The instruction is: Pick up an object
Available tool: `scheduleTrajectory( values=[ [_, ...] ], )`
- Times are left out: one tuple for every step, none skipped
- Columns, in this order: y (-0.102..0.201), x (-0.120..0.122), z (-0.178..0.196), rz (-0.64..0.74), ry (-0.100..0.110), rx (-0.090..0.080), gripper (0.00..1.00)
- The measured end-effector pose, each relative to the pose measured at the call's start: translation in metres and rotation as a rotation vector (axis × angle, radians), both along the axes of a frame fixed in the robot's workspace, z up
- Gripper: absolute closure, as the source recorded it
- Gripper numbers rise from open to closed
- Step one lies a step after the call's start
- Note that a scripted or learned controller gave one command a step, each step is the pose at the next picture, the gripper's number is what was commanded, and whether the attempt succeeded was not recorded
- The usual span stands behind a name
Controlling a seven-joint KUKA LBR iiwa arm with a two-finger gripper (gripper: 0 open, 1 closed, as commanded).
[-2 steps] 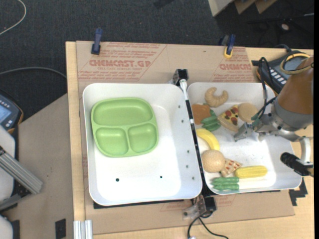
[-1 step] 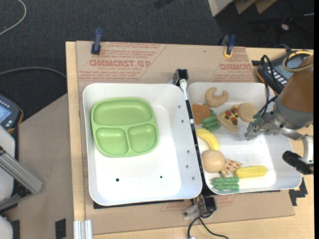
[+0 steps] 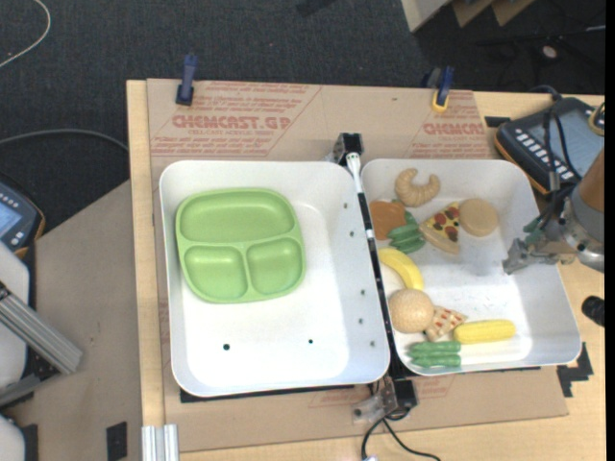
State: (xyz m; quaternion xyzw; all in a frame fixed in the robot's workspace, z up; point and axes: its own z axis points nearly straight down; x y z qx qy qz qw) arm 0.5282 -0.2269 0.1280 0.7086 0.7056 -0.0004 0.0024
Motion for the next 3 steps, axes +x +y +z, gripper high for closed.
scheduleTrajectory(
  values=[
    [0.047, -0.023, 0.035, 0.008, 0.004, 0.007, 1.00],
    [0.095, -0.049, 0.068, 0.009, 0.004, 0.008, 1.00],
    [0.215, -0.049, 0.056, 0.017, 0.007, 0.011, 1.00]
  ],
)
